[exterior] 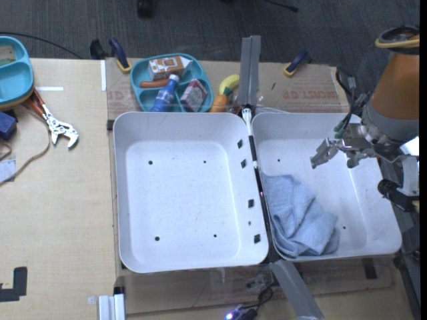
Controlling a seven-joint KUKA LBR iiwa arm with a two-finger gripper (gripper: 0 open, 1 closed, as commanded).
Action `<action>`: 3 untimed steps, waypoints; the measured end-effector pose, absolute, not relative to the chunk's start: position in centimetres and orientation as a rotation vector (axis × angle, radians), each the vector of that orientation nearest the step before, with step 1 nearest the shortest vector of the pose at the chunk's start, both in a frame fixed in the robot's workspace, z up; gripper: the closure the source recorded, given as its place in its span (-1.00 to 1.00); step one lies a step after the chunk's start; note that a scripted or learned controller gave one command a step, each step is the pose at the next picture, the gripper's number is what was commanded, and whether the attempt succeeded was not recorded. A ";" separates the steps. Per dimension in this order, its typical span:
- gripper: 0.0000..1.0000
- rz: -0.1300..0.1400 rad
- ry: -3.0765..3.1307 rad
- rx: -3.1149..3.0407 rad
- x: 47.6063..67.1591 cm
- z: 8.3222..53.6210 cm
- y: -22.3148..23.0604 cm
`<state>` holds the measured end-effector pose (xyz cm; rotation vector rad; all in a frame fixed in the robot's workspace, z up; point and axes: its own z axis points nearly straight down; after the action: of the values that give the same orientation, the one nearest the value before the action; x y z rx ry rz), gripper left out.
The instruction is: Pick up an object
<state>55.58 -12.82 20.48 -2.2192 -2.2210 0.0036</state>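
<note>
Overhead, the gripper (331, 153) hung above the far part of the right bin (373, 245), reaching in from the right, with the orange band of the arm (395, 89) behind it. Its two fingers stood spread apart with nothing between them. A pale blue cloth (299, 215) lay crumpled in the near left part of the same bin, against the wall next to the left bin (123, 199), below and to the left of the gripper and apart from it. Beyond the bins, a blue tray (139, 85) stood on the bench with a bottle (164, 93) and small packets in it. At the far left, a wrench (60, 131) lay on the wooden bench top (53, 212).
</note>
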 end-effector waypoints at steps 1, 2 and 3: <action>-1.00 0.004 -1.827 -2.553 51.0 20.2 -15.7; -1.00 0.005 -1.654 -2.668 52.3 17.8 -16.2; -1.00 0.003 -1.773 -2.593 50.2 20.6 -20.0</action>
<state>50.19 -20.04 20.58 -2.5932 -1.7735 0.0032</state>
